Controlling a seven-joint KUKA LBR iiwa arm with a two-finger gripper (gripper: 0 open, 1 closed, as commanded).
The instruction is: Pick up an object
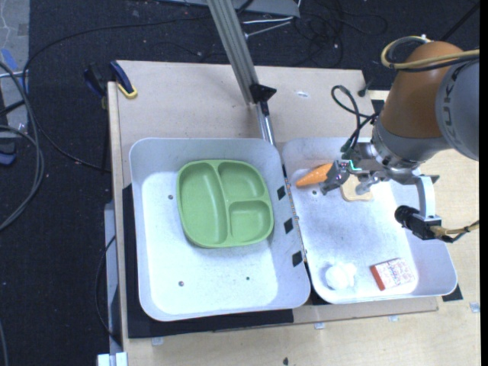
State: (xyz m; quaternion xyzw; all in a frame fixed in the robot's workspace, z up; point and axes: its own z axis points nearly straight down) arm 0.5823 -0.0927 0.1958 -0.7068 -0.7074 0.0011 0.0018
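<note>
Red packet – right bin | hand – beside carrot

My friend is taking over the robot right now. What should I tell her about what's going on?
Gripper: low over the far end of the right bin, right beside the orange carrot toy; whether it grips the toy is unclear.
Things: a pale object lies under the wrist; a white ball and a red-and-white packet sit at the near end. A green divided plate lies in the left bin.
Done: nothing visibly lifted.
Left: grasp and lift one object.
</note>
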